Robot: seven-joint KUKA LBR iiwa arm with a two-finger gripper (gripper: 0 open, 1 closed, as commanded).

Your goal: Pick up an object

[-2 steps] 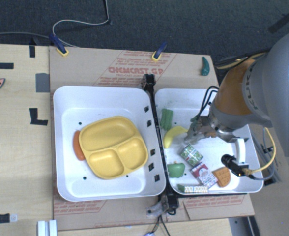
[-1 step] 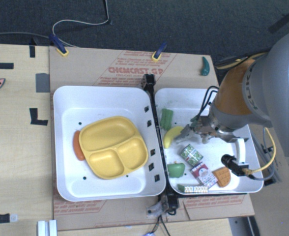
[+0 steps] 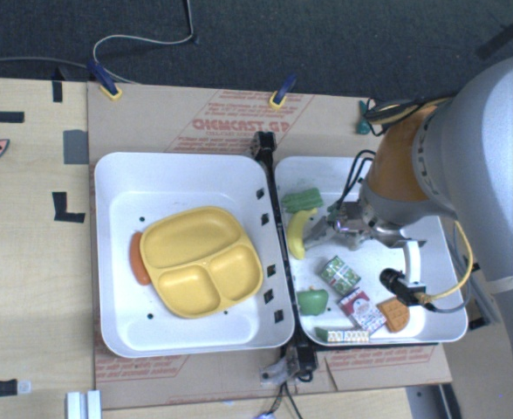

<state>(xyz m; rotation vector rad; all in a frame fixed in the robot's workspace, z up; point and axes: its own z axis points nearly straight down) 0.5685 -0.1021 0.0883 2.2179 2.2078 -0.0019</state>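
My gripper hangs low over the right bin, in its upper middle part. It points left, right beside a yellow banana-like piece. A green block lies just above that piece, against the divider. Below the gripper lie a green and white carton, a red and white packet, a green pepper-like piece and an orange cracker-like piece. Nothing shows as lifted off the bin floor.
The left bin holds a yellow divided plate with an orange piece poking out under its left edge. A thin printed strip lies along the right bin's front wall. The arm's grey body covers the bin's right side.
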